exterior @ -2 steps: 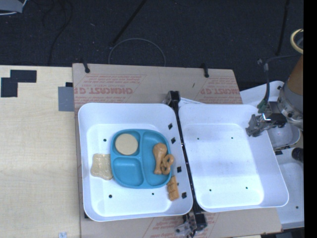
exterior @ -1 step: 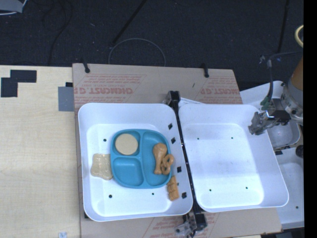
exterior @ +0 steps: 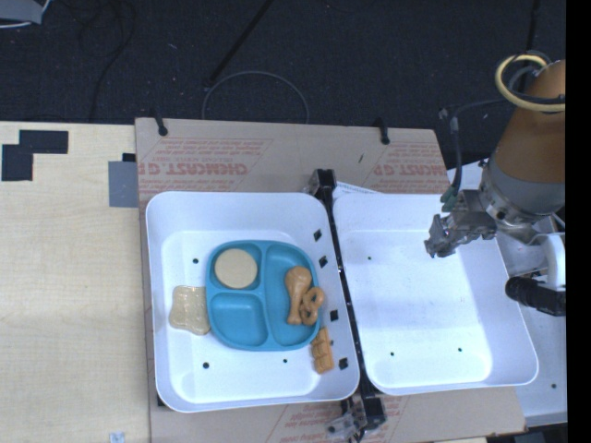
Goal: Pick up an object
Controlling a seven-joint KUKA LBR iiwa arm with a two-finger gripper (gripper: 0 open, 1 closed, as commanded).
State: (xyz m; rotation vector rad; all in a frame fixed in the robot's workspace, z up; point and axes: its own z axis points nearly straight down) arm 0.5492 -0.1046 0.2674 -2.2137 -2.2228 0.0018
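Two white bins sit side by side on the desk (exterior: 74,275); I see the gripper (exterior: 441,243) over the right bin (exterior: 434,363), near its far right corner, but cannot tell its opening or any load. The left bin (exterior: 175,220) holds a blue divided plate (exterior: 242,326) carrying a round cracker (exterior: 235,268) and a pretzel piece (exterior: 303,295), with a tan toast piece (exterior: 190,309) touching the plate's left edge and a small brown piece (exterior: 322,351) beside its lower right.

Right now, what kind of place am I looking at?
Most likely a robot lab's test bench: a grey and orange arm reaches over two white bins, one holding a blue plate of toy food, with cables trailing across the dark floor behind.
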